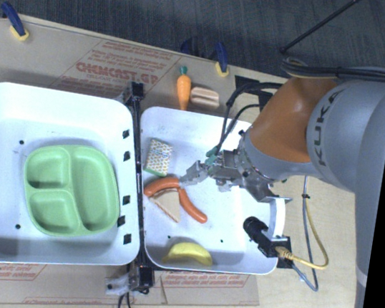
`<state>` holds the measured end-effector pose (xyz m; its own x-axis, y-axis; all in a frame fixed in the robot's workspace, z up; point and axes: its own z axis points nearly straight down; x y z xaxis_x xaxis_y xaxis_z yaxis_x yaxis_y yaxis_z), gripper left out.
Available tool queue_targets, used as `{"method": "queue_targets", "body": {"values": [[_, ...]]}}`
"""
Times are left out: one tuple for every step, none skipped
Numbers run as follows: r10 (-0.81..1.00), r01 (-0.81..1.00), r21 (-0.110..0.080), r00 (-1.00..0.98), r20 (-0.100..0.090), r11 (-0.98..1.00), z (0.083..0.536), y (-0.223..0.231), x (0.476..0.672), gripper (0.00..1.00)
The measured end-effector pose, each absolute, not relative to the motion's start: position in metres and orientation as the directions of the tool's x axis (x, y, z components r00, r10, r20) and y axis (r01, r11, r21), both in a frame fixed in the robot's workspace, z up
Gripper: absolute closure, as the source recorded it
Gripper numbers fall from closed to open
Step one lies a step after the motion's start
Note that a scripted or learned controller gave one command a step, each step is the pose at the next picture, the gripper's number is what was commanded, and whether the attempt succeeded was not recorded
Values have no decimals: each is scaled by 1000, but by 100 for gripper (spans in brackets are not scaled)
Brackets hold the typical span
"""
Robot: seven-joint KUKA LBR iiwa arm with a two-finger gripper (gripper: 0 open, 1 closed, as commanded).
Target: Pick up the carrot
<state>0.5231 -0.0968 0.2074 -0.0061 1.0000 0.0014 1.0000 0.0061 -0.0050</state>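
Orange and small, the carrot (182, 90) lay outside the bins, on the bench at the upper middle of the frame, beside a pink-and-tan block (204, 98). The gripper (197, 173) hung low over the right bin (234, 259) near two sausages (175, 192); whether its fingers stood apart I could not tell. A good pick probably meant lifting clear of the rim first, then descending across the carrot's width.

The arm (341, 130) hides the right bin's (183, 260) far corner (its right side).

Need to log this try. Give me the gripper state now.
Gripper: cannot be told; it sits low in the right bin above the sausages. The carrot lies outside the bin, untouched.
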Motion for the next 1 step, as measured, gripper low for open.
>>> {"method": "queue_targets", "body": {"values": [[1000, 1000, -6, 0, 1, 0, 191, -28, 485, 0]]}}
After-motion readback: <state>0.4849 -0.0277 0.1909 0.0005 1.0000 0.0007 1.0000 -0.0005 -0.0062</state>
